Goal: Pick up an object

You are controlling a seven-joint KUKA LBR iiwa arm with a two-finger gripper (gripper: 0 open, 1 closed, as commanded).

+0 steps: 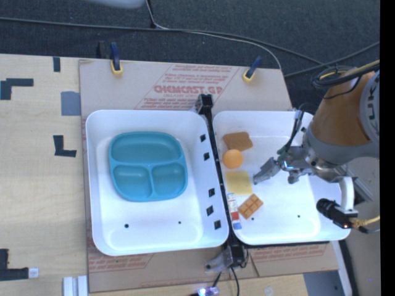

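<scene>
Oblique overhead view of a bench bearing two shallow white plastic bins side by side. The left bin (99,184) holds one light blue plastic plate with three compartments (148,166), lying flat at frame centre-left. The right bin (278,227) holds four small items grouped along its left wall: one tan toast-like slab (237,141) uppermost, one orange ball (232,158) just below it, one pale yellow square tile (239,182) beneath the ball, and one brown waffle-patterned piece (250,206) lowest, beside a thin strip with red and blue print (232,207). The grey two-finger gripper (262,172) of the arm entering from the right edge sits low in the right bin, just right of the yellow tile and near the ball; how wide it stands cannot be told, and nothing is visibly held. Judged risks: the items lie close together and hard against the bin wall, so a descent could strike the wall, nudge the ball into rolling away, or catch two pieces at once; the flat tile and slab offer little edge to grip.
</scene>
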